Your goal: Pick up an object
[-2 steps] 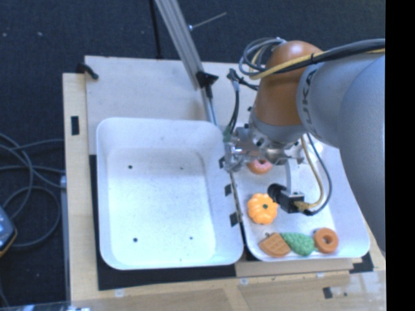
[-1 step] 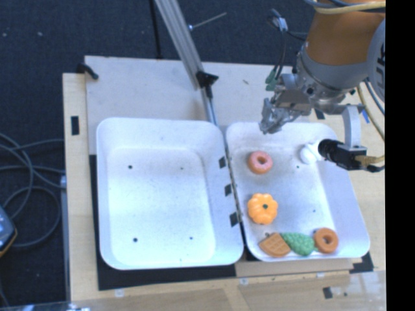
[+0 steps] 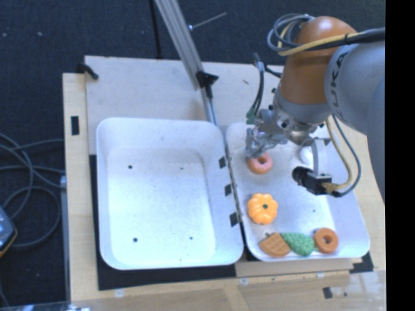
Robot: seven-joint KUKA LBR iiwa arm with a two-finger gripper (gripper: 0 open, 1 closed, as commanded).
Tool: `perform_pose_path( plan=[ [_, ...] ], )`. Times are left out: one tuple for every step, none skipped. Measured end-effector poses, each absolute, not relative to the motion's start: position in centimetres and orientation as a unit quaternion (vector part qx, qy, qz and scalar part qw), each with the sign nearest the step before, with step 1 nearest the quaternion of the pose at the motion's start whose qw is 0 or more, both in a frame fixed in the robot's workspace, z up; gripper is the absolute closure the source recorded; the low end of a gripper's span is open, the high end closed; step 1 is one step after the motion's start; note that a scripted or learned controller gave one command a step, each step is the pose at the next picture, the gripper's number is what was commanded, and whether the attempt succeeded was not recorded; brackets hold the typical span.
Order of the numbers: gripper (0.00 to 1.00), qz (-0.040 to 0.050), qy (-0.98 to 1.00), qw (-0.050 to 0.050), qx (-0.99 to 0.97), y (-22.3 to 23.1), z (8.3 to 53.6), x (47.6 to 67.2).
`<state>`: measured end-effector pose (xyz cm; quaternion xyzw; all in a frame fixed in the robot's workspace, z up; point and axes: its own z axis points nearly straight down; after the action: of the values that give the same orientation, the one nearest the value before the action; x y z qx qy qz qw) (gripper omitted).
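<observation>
From the overhead camera I see the arm reaching in from the right, orange band above the wrist, with the gripper low over the upper-left part of the right bin. It sits right at the pink donut, which lies in the upper-left part of that bin near the wall shared with the other bin. The fingertips come down at the donut's top edge; I cannot tell from this angle whether they touch it, nor how wide the fingers stand, since the wrist and cabling cover them. The donut looks flat on the bin floor. Below it, well apart from the gripper, is a small orange pumpkin, close to the same shared wall. Along the bottom edge of the right bin I read three items in a row: a tan waffle-like piece on the left, a green leafy piece touching it in the middle, and an orange-brown donut just beside that on the right. A black part on a cable hangs off the wrist over the bin's middle right. The left bin sits alongside, touching the right one. A slanted metal rail runs from the top of view down to the gap between the bins.
</observation>
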<state>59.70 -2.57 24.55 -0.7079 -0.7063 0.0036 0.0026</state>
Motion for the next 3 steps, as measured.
perform_pose_path(
  plan=[
    [1.00, 0.0014, -0.708, 0.001, -0.706, 1.9, 19.8, 60.4],
    [1.00, -0.0029, -0.706, -0.003, -0.708, -3.7, 32.7, 58.0],
    [1.00, 0.0034, -0.707, 0.003, -0.707, -3.5, 21.1, 59.6]
  ],
)
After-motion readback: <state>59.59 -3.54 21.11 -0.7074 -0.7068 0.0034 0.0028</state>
